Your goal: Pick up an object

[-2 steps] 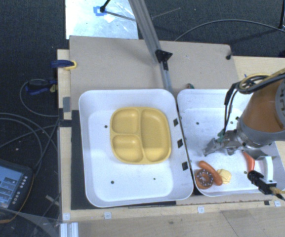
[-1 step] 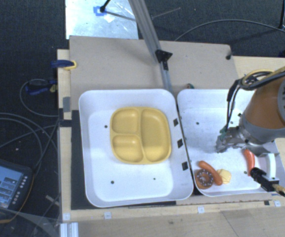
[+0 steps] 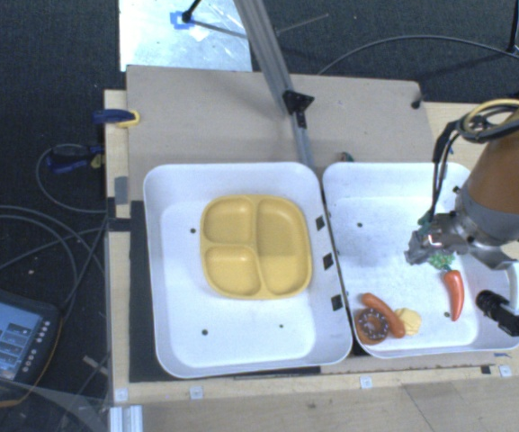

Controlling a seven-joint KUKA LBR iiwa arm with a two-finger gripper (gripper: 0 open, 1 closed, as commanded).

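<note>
We looked down at a slant on a tan worktop (image 3: 205, 106) carrying two shallow white bins side by side. The left bin (image 3: 174, 331) held a yellow divided plate (image 3: 256, 246) with three compartments, lying flat near its middle. The right bin (image 3: 376, 196) held the small items. A red chili pepper (image 3: 454, 292) with a green stem lay toward the bin's right side. Near the front edge sat a brown chocolate doughnut (image 3: 371, 325), with a reddish sausage (image 3: 383, 312) just beside or touching it and a small pale yellow piece (image 3: 409, 319) just to the right.

The grey arm with its orange band (image 3: 504, 174) reached in from the right over the right bin. Its claw (image 3: 428, 247) hung low just above the chili's stem end. We could not tell whether the claw was spread or pressed together, nor whether it touched the chili.

Cables trailed across the dark floor (image 3: 43, 61) on the left, near a handheld control pendant (image 3: 3, 331).
</note>
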